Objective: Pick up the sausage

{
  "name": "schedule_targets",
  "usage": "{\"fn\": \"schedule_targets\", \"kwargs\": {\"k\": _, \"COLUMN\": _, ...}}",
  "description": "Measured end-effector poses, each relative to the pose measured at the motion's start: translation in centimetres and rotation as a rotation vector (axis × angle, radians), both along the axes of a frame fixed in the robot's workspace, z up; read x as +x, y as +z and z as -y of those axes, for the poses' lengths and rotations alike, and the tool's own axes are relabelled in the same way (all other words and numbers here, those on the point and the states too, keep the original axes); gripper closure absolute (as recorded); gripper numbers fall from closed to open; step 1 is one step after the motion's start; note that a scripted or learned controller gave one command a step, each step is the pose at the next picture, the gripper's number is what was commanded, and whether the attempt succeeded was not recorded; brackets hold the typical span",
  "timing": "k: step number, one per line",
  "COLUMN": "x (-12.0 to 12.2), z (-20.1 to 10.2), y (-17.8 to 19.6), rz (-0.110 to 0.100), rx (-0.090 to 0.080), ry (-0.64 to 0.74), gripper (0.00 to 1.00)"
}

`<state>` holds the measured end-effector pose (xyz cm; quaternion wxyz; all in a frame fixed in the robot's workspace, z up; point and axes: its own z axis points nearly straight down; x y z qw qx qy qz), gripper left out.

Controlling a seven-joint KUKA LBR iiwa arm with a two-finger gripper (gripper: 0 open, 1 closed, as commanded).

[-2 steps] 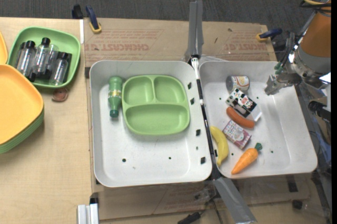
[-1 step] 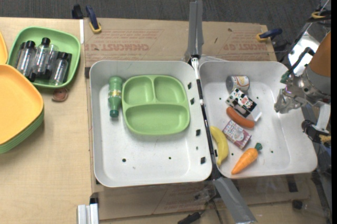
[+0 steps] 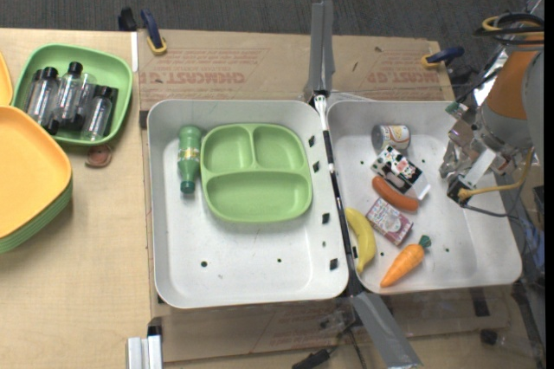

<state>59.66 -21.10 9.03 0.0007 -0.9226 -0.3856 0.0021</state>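
Note:
The sausage (image 3: 395, 193), reddish-orange and short, lies in the middle of the right bin (image 3: 485, 255), just below a black-and-white carton (image 3: 397, 168) and above a pink packet (image 3: 389, 220). My gripper (image 3: 456, 169) hangs over the right side of the same bin, well to the right of the sausage and apart from it. Nothing shows between its fingers, and their spacing is not readable from this angle.
The right bin also holds a small can (image 3: 391, 136), a banana (image 3: 362, 237) and a toy carrot (image 3: 404, 262). The left bin (image 3: 173, 263) carries a green divided plate (image 3: 255, 171) and a green bottle (image 3: 189, 157). A green tray of vials (image 3: 74, 94) and yellow plates (image 3: 30, 177) sit at far left.

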Motion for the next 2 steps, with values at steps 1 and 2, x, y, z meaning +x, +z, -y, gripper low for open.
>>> {"fn": "schedule_targets", "kwargs": {"k": 1, "x": -2.6, "z": 0.2, "y": 0.5, "rz": 0.001, "rx": 0.002, "ry": 0.189, "gripper": 1.00}}
{"fn": "schedule_targets", "kwargs": {"k": 2, "x": 1.4, "z": -0.2, "y": 3.8, "rz": 0.002, "rx": 0.000, "ry": 0.143, "gripper": 1.00}}
